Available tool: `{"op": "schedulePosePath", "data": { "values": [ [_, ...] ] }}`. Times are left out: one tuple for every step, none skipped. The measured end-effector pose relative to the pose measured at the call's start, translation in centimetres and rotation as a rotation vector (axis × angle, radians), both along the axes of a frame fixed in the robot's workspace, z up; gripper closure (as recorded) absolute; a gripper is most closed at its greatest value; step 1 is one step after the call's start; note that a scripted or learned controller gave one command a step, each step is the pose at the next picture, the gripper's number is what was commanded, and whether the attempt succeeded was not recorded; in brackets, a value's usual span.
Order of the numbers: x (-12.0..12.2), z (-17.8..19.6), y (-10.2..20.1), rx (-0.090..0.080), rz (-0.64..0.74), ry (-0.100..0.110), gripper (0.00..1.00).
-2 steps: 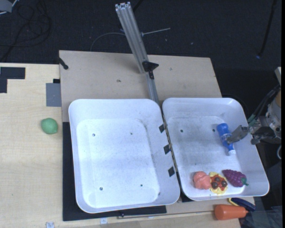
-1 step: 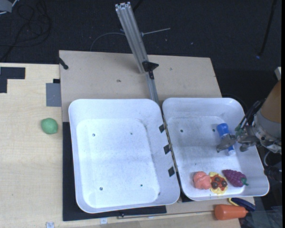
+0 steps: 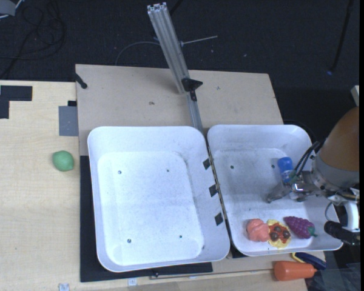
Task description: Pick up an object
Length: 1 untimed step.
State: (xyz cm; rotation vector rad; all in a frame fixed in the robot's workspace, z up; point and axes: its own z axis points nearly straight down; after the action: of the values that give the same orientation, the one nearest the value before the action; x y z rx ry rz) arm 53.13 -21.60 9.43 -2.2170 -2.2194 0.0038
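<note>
1. Right bin (image 3: pixel 255 139), right centre of frame: arm enters from the right edge, gripper (image 3: pixel 289 188) low over the bin floor.
2. Jaws: one grey finger splays out to the lower left; a blue object (image 3: pixel 285 166) sits just above it, close against the gripper. Cannot tell how far the jaws stand apart, nor whether the blue object is between them.
3. Other candidates lie along the bin's lower edge: an orange-pink toy fruit (image 3: pixel 257 230), a yellow-and-red piece (image 3: pixel 279 234) touching it, and a purple grape bunch (image 3: pixel 298 226) just to the right.
4. Left bin (image 3: pixel 109 139): bare floor. A green ball (image 3: pixel 63 160) rests on the worktop at left; an orange carrot-like toy (image 3: pixel 293 270) lies below the right bin.
5. Judgement: the blue object is nearest. Centre the jaws over it before closing and lift straight; it stands near the wall and could slide away.
</note>
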Motion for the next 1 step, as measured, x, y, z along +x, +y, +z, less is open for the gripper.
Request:
{"op": "schedulePosePath", "data": {
  "values": [
    [0.1, 1.26, -0.13, -0.001, -0.002, -0.004, 1.0]
  ]
}}
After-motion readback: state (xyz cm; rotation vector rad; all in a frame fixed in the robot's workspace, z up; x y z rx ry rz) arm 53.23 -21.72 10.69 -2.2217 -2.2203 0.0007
